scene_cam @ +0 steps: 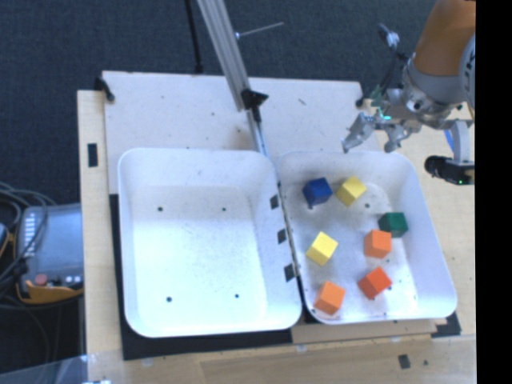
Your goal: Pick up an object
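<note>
Blocks [350, 190] lie in right bin [428, 254]; gripper [374, 142] hovers above, open

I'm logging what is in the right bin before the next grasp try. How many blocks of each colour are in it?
Orange blocks: 3
Yellow blocks: 2
Blue block: 1
Green block: 1
Total: 7 blocks, all in the right bin.
</note>
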Controlling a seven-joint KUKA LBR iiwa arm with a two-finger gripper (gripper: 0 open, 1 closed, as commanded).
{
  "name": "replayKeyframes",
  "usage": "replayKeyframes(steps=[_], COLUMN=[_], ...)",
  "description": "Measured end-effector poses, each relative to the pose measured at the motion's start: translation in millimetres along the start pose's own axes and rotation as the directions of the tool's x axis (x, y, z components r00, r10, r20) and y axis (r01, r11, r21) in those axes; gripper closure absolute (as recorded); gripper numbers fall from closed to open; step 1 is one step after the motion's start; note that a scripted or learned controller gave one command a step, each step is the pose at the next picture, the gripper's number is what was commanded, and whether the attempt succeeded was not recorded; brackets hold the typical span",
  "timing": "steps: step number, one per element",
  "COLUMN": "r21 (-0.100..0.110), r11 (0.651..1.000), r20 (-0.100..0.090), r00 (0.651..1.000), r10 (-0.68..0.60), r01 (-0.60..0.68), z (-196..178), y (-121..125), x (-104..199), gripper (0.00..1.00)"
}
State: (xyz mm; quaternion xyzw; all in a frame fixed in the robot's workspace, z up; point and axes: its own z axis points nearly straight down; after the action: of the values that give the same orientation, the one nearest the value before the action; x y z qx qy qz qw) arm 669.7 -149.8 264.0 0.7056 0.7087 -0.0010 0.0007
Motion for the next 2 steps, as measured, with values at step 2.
replayKeyframes(steps=[2], r21=[0.003], r11=[1.0], r20=[-0.001], r00=[1.0], r10=[-0.004], r01=[0.004], z=[104.0], y=[3.8], x=[8.9], gripper=[0.0])
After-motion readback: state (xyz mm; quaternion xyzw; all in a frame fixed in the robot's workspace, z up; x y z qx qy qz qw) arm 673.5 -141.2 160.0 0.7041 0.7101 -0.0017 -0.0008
